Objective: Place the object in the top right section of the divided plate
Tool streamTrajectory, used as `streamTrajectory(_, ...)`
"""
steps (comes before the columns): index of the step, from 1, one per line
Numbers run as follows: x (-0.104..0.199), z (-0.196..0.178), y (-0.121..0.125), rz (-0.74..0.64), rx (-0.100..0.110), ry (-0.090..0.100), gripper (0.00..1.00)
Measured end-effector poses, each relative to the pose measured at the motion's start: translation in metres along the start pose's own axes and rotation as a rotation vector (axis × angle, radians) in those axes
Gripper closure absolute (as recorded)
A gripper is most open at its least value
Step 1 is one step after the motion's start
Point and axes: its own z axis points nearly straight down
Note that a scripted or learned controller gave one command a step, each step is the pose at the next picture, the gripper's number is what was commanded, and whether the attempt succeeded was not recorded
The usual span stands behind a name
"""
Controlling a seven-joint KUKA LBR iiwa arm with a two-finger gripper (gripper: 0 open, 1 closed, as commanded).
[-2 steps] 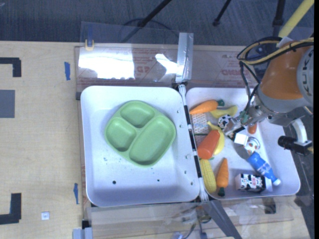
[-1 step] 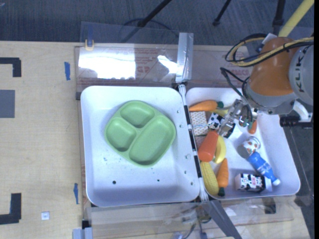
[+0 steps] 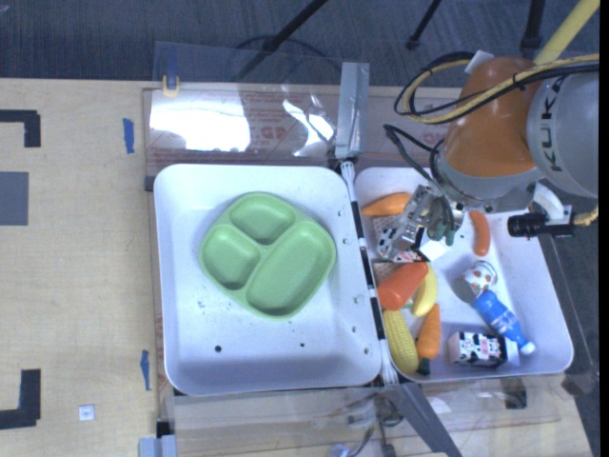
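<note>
My end effector [image 3: 419,225] hangs low over the upper left part of the right bin [image 3: 552,298], a cluster of dull metal and dark parts below my orange band. Whether it is open or closed I cannot tell; the tips are lost against the clutter beneath.

The divided plate [image 3: 268,253] lies in the middle of the left bin [image 3: 190,350]. It is a smooth, matte green plastic dish with a rounded, lobed outline and three shallow sections parted by raised ridges: one long section on the right and lower side, two smaller ones at the top and left. The bin around it is glossy white with softly rounded corners and a few dark specks on its floor.

The right bin holds a heap of toy food. An orange carrot-like piece [image 3: 386,203] lies just left of my end effector. Below it sit a red-orange rounded piece [image 3: 402,284], a curved yellow banana [image 3: 425,293], a bumpy yellow corn cob [image 3: 400,339] and a tapered orange carrot [image 3: 429,331], all touching along the left wall. A slim red-orange sausage shape [image 3: 481,233] lies to the right. Lower right are a blue bottle [image 3: 499,318] with a white cap and a small black-and-white carton [image 3: 479,347].

The pale wooden surface [image 3: 76,255] shows a fine grain.
</note>
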Motion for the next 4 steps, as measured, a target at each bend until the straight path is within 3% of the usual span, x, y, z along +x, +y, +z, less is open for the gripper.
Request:
streamTrajectory(1, -0.053, -0.069, -0.003, 0.291, 0.001, -0.003, 1.00)
streamTrajectory(2, 0.006, -0.040, 0.013, 0.084, 0.002, 0.003, 1.00)
streamTrajectory(3, 0.077, -0.047, 0.024, 0.082, 0.001, -0.013, 1.00)
streamTrajectory(4, 0.082, -0.040, 0.027, 0.077, 0.002, 0.001, 0.00)
